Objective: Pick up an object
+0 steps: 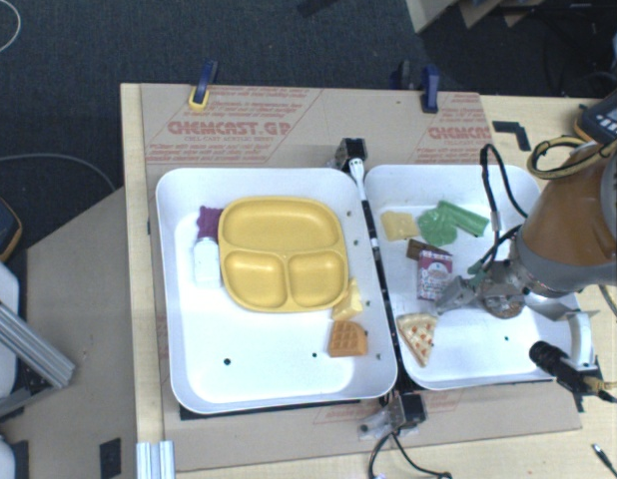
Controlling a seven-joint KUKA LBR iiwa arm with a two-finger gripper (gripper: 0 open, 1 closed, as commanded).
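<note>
We see the gripper (pixel 456 295) low in the right bin (pixel 508 367), its metal fingers pointing left, tips just beside a small dark red-brown packet (pixel 434 270). The packet stands between the fingertips and the bin's left wall; its label is too small to read. Whether the jaws are released or clenched on anything we cannot tell; nothing shows clearly between them.

Just below the packet lies a toy pizza slice (pixel 419 337). Above it, a pale yellow block (pixel 396 226) and a green toy (pixel 449 222) sit near the bin's far side.

The left bin (pixel 184 297) holds a yellow divided plate (pixel 283 251), with a purple item (pixel 209 221) and a white item (pixel 206 263) touching its left edge. A toy waffle (pixel 347 339) lies near the plate's lower right corner, a yellow scrap (pixel 350 300) just above it.

Brown board (pixel 149 168) under the bins reads "CHEMCAST GP" in red print, repeated at the top right, partly cut off. A yellow clamp (pixel 201 90) and a blue clamp (pixel 429 88) grip its far edge.
</note>
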